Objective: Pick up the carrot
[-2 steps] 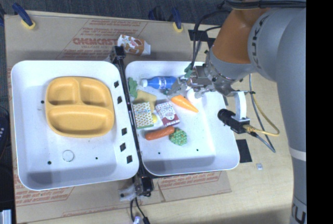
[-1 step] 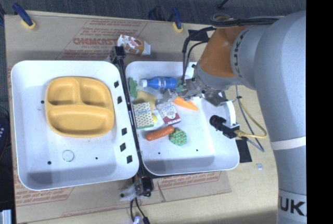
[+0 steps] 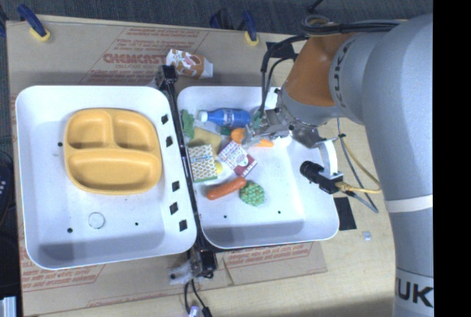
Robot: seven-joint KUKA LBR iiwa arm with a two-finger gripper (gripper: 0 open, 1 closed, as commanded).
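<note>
Jaws (image 3: 259, 133) low in the right bin (image 3: 316, 223), near its far edge — spread or pinched, cannot tell; carrot (image 3: 239, 135) lies touching them on the left-bin side, long axis unclear.

Cardboard sheet (image 3: 140, 51) under the bins: red print, partly legible, reads roughly "CHEMCAST"; smaller lines beneath unreadable. Arm (image 3: 412, 234), lower right: dark letters "UK", cut off at the edge. Small packets' print too small to read.
</note>
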